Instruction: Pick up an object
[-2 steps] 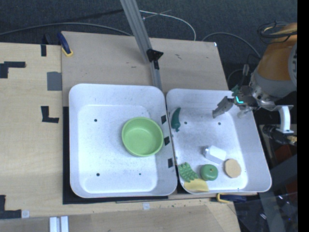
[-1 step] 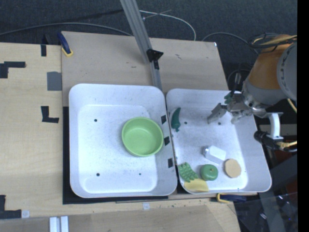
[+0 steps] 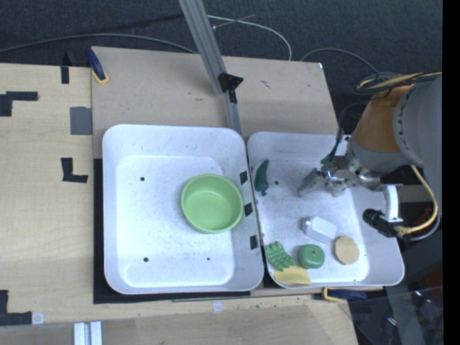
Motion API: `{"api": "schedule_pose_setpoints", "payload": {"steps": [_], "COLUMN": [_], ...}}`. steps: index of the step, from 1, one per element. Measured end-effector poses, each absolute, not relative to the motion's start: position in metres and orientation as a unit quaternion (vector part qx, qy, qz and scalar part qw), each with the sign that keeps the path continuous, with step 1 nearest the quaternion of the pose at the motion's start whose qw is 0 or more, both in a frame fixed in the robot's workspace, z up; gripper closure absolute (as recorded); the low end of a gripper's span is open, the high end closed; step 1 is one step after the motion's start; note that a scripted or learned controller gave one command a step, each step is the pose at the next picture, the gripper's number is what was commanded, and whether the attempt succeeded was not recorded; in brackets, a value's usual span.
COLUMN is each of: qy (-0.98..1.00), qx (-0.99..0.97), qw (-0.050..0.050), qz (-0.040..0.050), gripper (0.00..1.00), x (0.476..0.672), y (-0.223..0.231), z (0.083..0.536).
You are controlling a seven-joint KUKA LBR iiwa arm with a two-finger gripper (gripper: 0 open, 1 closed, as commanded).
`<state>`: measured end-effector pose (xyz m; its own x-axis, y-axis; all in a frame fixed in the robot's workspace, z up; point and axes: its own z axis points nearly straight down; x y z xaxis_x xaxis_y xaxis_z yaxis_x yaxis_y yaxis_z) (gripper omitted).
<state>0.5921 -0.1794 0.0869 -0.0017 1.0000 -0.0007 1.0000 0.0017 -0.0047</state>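
My gripper (image 3: 316,190) hangs over the upper middle of the right bin (image 3: 381,264), open, with nothing between its fingers. Below it lies a small white block (image 3: 319,228), a short way apart. A tan round piece (image 3: 346,250) and a green round object (image 3: 311,256) rest near the bin's front. A ridged green piece (image 3: 277,254) and a yellow piece (image 3: 293,276) sit in the front left corner. A dark green curved object (image 3: 261,176) lies by the bin's left wall, left of the gripper. A light green bowl (image 3: 211,203) stands upright in the left bin (image 3: 129,157).
A grey slanted pole (image 3: 205,38) with a black clamp crosses the bench behind the bins. The grey and orange arm (image 3: 392,124) fills the space right of the right bin. Cables trail across the dark floor at the back.
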Motion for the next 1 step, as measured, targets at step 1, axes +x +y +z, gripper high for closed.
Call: {"api": "schedule_pose_setpoints", "payload": {"steps": [1], "qy": [-0.708], "qx": [-0.707], "qw": [0.001], "qz": [0.0012], "gripper": [0.00], "x": [0.5917], "y": [-0.1789], "z": [0.0882]}}
